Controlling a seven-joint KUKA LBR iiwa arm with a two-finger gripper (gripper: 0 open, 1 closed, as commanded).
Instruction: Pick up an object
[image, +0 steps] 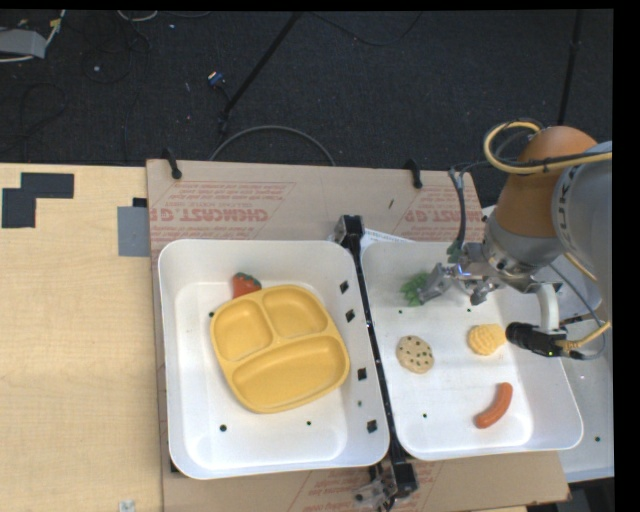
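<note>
I see the arm (555, 190) coming in from the right, grey with an orange band, and its gripper (455, 283) hangs low over the back part of the right bin (560, 425). The metal fingers point left, toward a small green thing (413, 288) with a leafy, uneven shape. One finger tip seems to be just beside it, maybe touching, but I cannot tell how wide the jaws stand or if they hold anything.

In the same bin lie three more toys, all well apart. The cookie (415, 354) is round and flat, tan with dark dots. The corn (486, 340) is a short yellow piece with a bumpy surface. The sausage (493, 406) is smooth, orange-red and slightly bent, near the front.

The left bin (190, 420) has smooth white plastic walls. In it sits a yellow plate (280, 347) with three compartments and rounded corners. A red thing (245, 284) with a green top shows behind its rim, partly hidden. A black divider (365, 340) runs between the bins.
</note>
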